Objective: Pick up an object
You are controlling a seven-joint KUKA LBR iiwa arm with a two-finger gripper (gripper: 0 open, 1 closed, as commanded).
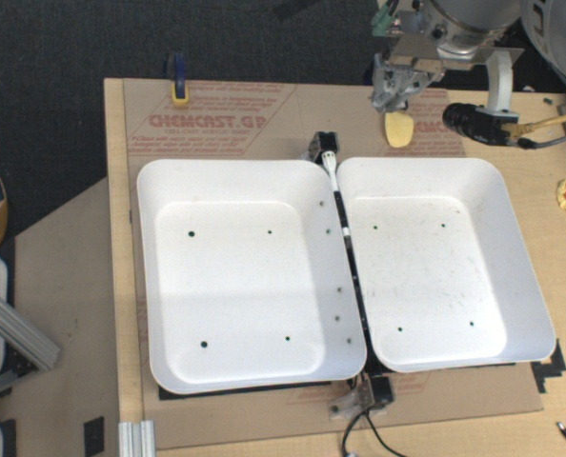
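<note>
My gripper (395, 108) is raised at the back of the bench, just beyond the far edge of the right bin (512, 255). A small pale yellow object (398, 130) hangs directly under the fingertips, its top edge pinched between them. The fingers stand close together on it. The object shows against the cardboard board (264, 112), behind the seam between the two bins. The grey wrist and orange band rise above the gripper to the top right.
The left bin (154, 255) and the right bin lie side by side, joined by a black strip (345, 246). A blue and yellow clamp (178, 77) stands at the board's back left. A black fixture with cables (478, 122) sits to the right of the gripper.
</note>
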